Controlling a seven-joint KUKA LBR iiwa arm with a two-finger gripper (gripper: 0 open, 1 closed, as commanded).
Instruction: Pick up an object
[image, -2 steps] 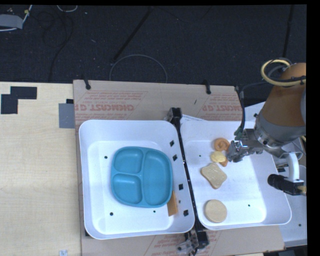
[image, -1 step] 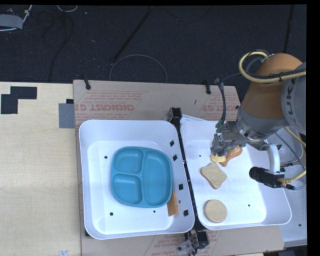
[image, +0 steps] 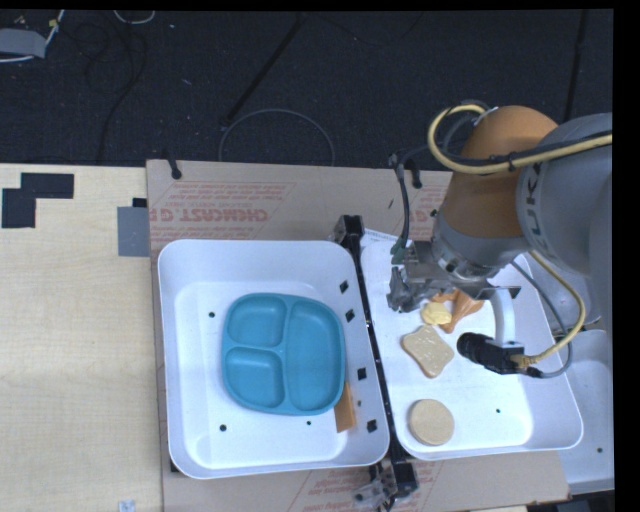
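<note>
The pale wooden table (image: 70, 330) carries a sheet of brown cardboard (image: 250, 195), and on that sit two shallow white bins side by side. The grey arm with its orange band (image: 500, 180) reaches in over the table's right edge and hangs above the back of the right-hand white bin (image: 545, 420). The left-hand white bin (image: 185, 290) holds a teal plastic plate with three compartments (image: 280, 352) near its middle, and a thin orange-brown stick (image: 345, 408) lies just beside the plate at the bin's right wall.

In the right-hand bin the dark metal hand (image: 410, 290) is down near the back left corner, close against the divider between the bins. Whether it is spread or closed, and whether it has hold of anything, I cannot tell from this angle.

The things nearest to it are a small yellow lump (image: 436, 313) and an orange wedge (image: 462, 306), touching each other just to the hand's right. A tan toy slice of bread (image: 428, 351) lies a little nearer the front edge, its long axis running slantwise from back left to front right. A round beige disc (image: 432, 422) sits near the bin's front left corner, well apart from the hand.

My judgement: the yellow lump is the likeliest target, so the coming move turns on a short shift rightward.
</note>
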